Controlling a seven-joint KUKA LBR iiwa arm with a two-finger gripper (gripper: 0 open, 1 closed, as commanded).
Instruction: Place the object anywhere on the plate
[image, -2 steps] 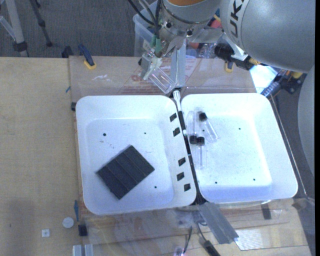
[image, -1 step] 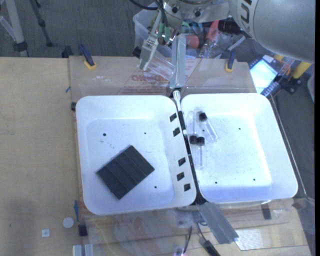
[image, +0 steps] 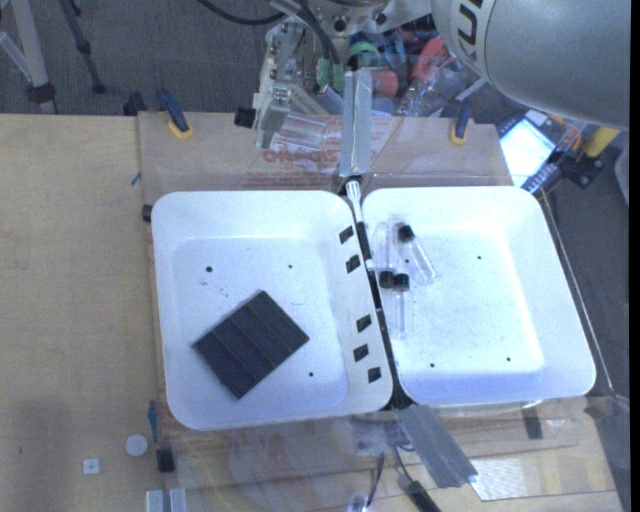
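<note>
A pale wooden worktop (image: 70, 250) carries two shallow white bins, the left bin (image: 170, 270) holding a dark ridged square plate (image: 250, 342). In the right bin (image: 520, 300), clear plastic tubes with black caps (image: 400, 265) lie near the divider. The end effector's (image: 290, 110) opening cannot be told; slippage is judged likely, the tubes being smooth and round.

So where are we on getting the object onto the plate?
Nothing looks done yet. The dark ribbed plate lies in the left bin with nothing on it. The clear objects with black caps lie in the right bin, beside the divider. The arm is up at the top right, away from them. The pick and the placing are both left.
</note>
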